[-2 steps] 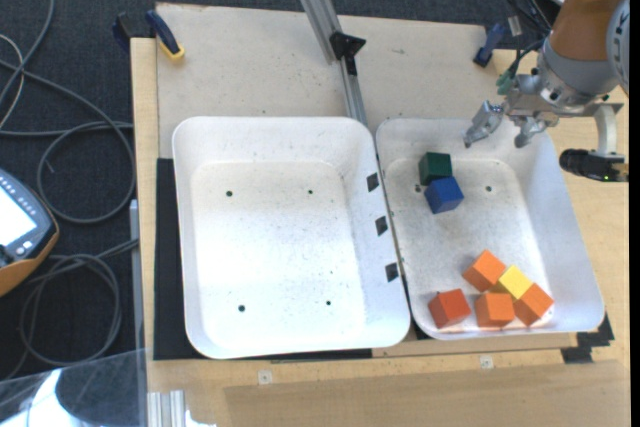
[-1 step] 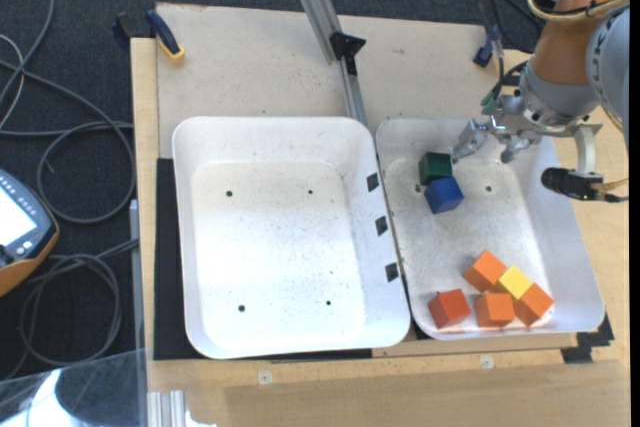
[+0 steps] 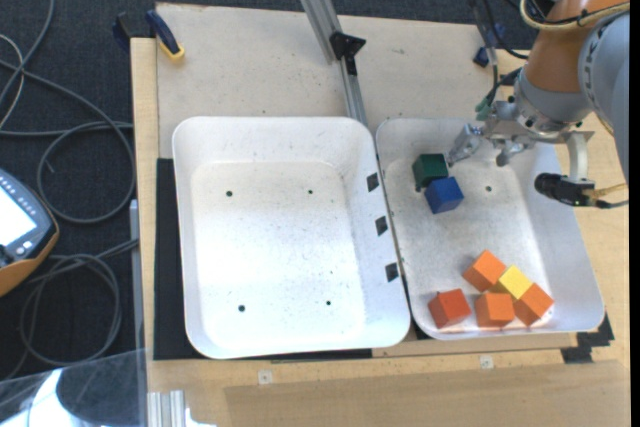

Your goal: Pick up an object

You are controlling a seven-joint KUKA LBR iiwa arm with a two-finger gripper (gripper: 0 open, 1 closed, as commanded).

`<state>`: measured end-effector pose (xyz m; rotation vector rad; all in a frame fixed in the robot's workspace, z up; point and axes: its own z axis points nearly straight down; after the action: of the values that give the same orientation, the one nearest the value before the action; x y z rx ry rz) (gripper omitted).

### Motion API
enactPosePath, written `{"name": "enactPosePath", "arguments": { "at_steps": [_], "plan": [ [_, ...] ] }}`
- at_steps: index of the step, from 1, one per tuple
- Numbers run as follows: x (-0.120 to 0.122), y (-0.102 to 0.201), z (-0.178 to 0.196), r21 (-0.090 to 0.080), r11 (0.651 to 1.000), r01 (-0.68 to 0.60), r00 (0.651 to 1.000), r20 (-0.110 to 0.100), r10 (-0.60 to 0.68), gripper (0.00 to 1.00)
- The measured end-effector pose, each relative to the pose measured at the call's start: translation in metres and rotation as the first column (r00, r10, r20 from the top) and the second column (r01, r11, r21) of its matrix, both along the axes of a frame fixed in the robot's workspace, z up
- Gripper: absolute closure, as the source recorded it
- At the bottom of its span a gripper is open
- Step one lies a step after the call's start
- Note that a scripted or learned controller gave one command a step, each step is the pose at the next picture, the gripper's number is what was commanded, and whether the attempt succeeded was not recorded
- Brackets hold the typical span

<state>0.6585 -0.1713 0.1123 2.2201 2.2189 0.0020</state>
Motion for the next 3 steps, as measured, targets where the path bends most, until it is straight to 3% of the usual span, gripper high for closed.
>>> {"name": "enactPosePath", "arguments": {
  "at_steps": [1, 3],
  "plan": [
    [0.001, 0.0, 0.01, -0.001, 1.0, -0.001, 1.0, 0.002, 0.001, 1.0],
    [0.004, 0.001, 0.121, -0.002, 1.0, -0.002, 1.0, 0.008, 0.002, 1.0]
  ]
}}
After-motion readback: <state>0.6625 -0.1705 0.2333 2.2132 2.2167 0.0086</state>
